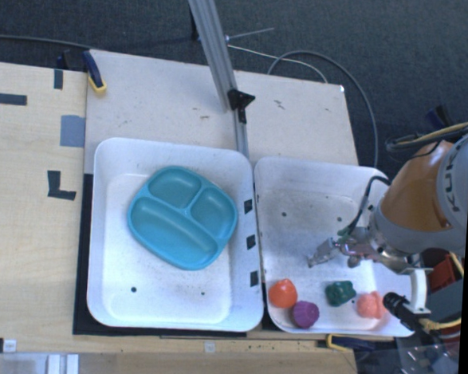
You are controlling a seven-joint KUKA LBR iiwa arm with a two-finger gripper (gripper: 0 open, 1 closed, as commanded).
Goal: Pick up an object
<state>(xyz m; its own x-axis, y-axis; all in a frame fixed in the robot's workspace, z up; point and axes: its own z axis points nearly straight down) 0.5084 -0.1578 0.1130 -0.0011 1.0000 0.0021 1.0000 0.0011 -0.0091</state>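
Four small objects, orange (pixel 282 292), purple (pixel 305 313), green (pixel 339 293) and pink (pixel 369 304), lie in our right bin (pixel 298 187); our hand (pixel 331 253) hovers near, its state unclear; we judge it approaches.

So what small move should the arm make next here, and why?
Probably lower the pincer toward the green object, the nearest piece. The pincer sits above bare floor in the right bin, with nothing between its tips, and all four small objects lie along that bin's near edge.
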